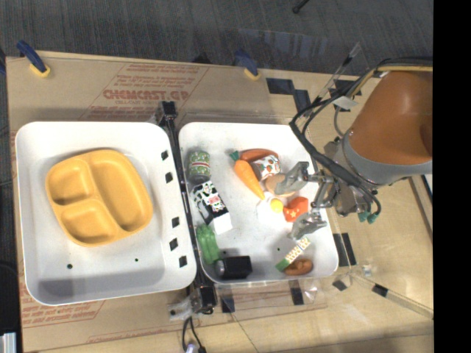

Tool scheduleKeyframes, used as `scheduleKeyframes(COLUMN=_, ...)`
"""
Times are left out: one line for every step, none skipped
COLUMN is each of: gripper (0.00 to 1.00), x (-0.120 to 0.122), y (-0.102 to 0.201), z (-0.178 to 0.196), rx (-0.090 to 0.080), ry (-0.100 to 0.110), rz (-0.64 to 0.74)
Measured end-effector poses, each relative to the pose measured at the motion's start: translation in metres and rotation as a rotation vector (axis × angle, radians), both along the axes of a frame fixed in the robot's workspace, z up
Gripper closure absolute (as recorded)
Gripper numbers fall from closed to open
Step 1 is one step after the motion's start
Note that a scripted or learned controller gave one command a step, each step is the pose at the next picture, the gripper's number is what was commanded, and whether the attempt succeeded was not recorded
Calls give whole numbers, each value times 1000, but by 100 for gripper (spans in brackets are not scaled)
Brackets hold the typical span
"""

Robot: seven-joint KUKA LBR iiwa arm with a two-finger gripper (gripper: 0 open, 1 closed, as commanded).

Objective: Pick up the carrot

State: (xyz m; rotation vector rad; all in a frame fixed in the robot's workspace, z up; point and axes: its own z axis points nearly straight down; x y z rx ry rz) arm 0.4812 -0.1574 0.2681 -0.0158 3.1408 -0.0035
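The pincer [303, 199] was seen over the right side of the right bin [246, 133], its fingers spread wide and nothing held between them. Directly between and under the fingers lay a small red piece [296, 208] with a yellow piece [277, 206] touching it, so a closing there would likely have caught these instead. Just below the pincer, at the bin's near edge, a brown item with a checked strip [297, 259] was noted. The carrot [247, 177] lay to the pincer's left, near but apart from the fingertips, orange, slanted, its green top pointing away. A red-brown can [263, 162] was pressed against it, which could have blocked a finger or been dragged along. Farther left a cow-print carton [210, 199] was seen, and farthest, the yellow tray [98, 195].
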Motion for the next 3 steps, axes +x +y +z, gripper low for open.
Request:
scheduleKeyframes(gripper=0, x=19, y=-30, z=-76, rx=3, ry=5, rz=46)
scheduleKeyframes(gripper=0, x=57, y=-43, z=-175, rx=0, ry=-5, rz=-54)
scheduleKeyframes(gripper=100, x=59, y=-41, z=-164, rx=-1, ry=-8, rz=-44)
